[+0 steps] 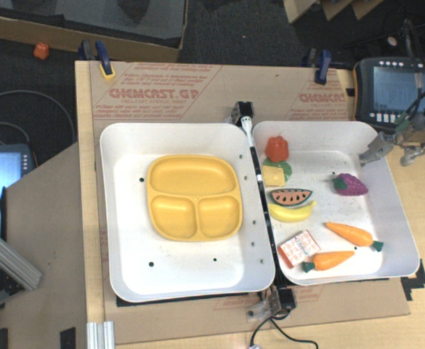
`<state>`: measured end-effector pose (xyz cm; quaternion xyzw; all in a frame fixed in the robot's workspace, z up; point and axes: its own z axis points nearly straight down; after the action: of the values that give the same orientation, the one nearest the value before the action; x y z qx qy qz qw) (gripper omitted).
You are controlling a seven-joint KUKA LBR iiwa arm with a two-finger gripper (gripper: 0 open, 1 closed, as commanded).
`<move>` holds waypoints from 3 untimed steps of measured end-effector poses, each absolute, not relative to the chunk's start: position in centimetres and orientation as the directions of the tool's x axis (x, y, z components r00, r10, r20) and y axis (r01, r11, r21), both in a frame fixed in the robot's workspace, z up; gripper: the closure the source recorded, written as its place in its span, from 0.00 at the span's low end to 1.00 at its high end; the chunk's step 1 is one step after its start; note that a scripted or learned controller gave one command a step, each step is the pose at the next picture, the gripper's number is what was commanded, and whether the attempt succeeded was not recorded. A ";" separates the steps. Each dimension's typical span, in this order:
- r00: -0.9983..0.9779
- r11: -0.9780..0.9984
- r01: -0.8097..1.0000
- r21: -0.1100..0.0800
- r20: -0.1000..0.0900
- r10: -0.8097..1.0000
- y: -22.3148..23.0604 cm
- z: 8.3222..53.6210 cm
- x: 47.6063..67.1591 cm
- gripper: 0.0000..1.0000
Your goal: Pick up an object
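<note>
The right bin holds several toy foods. A red tomato sits at its far left, with a yellow and green corn piece just in front of it. A watermelon slice rests on a banana. Purple grapes lie toward the right. Two orange carrots and a red and white box lie near the front. My gripper hangs open over the bin's far right corner, holding nothing, up and to the right of the grapes.
In the left bin lies a yellow divided plate. A black clamp and cable sit where the two bins meet at the back. A teach pendant stands behind the right bin.
</note>
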<state>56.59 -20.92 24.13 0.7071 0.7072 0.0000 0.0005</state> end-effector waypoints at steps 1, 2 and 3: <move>-0.005 0.005 1.000 0.001 0.005 1.000 -21.9 9.6 56.7 0.00; -0.003 0.003 1.000 0.003 0.001 1.000 -22.1 10.6 56.7 1.00; -0.006 0.006 1.000 0.009 -0.001 1.000 -17.4 19.2 57.3 1.00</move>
<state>57.25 -17.39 19.21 0.7050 0.7092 0.0030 0.0037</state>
